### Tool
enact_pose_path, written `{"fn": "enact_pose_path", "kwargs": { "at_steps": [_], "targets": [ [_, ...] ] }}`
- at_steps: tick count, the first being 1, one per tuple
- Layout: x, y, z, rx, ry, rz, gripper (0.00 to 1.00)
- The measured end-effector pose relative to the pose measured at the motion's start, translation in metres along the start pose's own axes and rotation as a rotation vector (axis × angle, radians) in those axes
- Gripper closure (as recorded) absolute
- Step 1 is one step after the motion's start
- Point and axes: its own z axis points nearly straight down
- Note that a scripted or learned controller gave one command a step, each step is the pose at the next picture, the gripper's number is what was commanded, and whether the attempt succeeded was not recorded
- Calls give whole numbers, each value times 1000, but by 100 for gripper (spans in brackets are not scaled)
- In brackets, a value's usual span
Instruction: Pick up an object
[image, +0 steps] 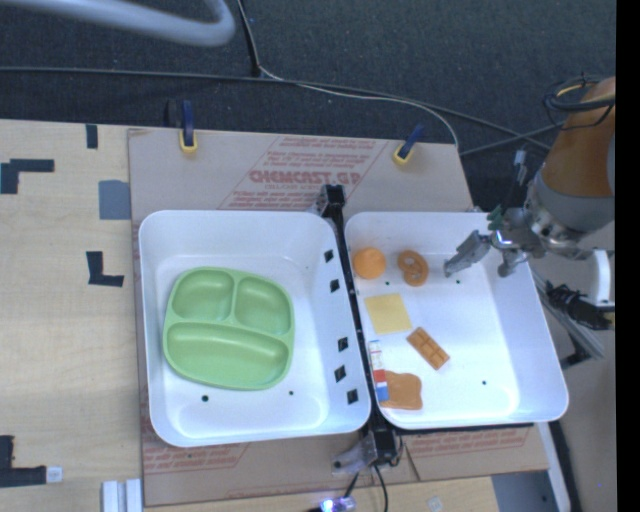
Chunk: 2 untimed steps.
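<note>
White plastic bins sit side by side on the worktop (60, 300). The right bin (510, 340) holds the small food pieces, and the left bin (310, 250) holds a green divided plate (228, 328). The hand (485, 252) hangs over the upper right part of the right bin, near its rim at about one o'clock of that bin. Its two grey fingers are spread apart, one pointing toward eight o'clock and the other shorter one toward six o'clock, and nothing lies between them, so it is open and empty.

The nearest thing for picking is the brown pretzel-like ring (412, 266), which lies at about nine o'clock from the hand, near but apart from the fingertip. Just beyond it, in the same direction, is the orange ball (369, 263). The ring is round, so I see no clear long axis. The yellow square slice (388, 312) and the brown waffle piece (428, 349) lie toward seven o'clock, farther away; the waffle's long axis runs from ten to four o'clock. An orange-brown piece (402, 390) rests near the bottom rim.

The arm (578, 160) comes in from three o'clock, with the wrist tilted, so the fingers point slantwise and not straight down. I judge the hand must shift toward nine o'clock and descend.
</note>
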Motion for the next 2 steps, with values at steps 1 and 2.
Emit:
{"fn": "enact_pose_path", "kwargs": {
  "at_steps": [1,2],
  "targets": [
    [0,-7,64,2,1,2,0],
    [9,-2,118,0,0,1,0]
  ]
}}
